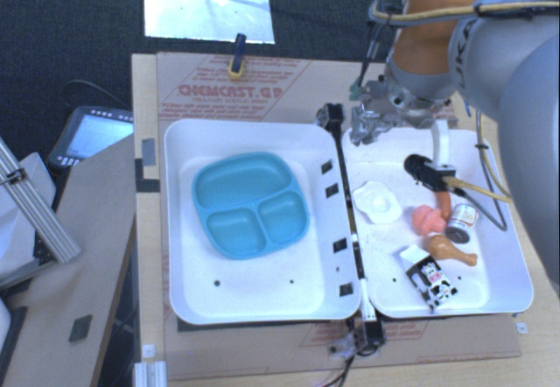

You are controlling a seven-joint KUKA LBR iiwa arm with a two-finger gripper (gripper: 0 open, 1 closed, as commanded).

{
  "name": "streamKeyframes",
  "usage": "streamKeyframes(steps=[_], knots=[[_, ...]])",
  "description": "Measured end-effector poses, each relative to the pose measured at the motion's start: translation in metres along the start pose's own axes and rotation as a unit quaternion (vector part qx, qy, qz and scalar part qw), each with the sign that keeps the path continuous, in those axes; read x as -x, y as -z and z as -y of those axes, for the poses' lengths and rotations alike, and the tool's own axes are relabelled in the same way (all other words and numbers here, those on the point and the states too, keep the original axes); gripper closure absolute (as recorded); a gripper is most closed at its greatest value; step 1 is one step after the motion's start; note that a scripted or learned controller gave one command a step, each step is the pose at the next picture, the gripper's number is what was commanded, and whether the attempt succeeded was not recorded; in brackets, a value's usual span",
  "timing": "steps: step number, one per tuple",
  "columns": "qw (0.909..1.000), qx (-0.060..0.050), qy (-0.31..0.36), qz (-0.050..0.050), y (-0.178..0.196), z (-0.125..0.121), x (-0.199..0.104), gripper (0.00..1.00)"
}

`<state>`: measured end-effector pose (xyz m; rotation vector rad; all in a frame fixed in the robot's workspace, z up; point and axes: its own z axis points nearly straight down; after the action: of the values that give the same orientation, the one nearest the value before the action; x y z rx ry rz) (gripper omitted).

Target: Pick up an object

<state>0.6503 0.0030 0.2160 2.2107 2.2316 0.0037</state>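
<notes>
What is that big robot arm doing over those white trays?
The robot arm's tool hangs over the back of the right bin, where small toys lie, like a white fried egg and a chicken drumstick. It is meant to pick one up. The left bin holds a blue divided plate.

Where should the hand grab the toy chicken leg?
Probably the chicken leg's thin bone end, pointing right, coming straight down from above. That end is narrow enough to pinch and lies in open space, while the fat end sits close to the pink toy and small can.
</notes>
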Motion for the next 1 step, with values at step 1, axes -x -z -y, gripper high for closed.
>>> streamKeyframes(steps=[1], knots=[[1.0, 0.0, 0.0, 0.0, 0.0126, 0.0057, -0.0491, 1.0]])
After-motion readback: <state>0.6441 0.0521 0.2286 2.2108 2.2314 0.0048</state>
